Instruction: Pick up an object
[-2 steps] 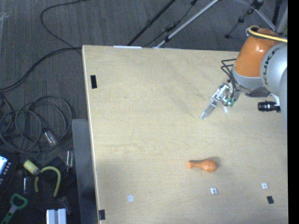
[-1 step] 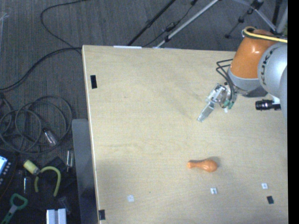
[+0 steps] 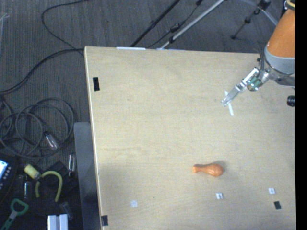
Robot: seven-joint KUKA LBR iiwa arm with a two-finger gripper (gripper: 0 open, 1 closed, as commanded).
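Spanning nearly the whole camera view, the pale wooden bench top is the biggest thing here, and it carries very little. Next in size is the grey arm with its orange band, entering from the upper right and slanting down toward the board. At its end the gripper hangs over bare wood; its thin fingers are too small and blurred to read, so I cannot tell whether they are spread or pressed together, and nothing is visible between them.

Well below the gripper and slightly to its left lies the one candidate for picking, a small orange pear-shaped object, resting on its side with a round bulb at the right and a narrow neck pointing left. It looks light and smooth, probably plastic or rubber, perhaps a little slippery, and likely to roll if nudged. The bulb seems the safer hold, fingers closing across its width; the neck would give less surface and might pivot.
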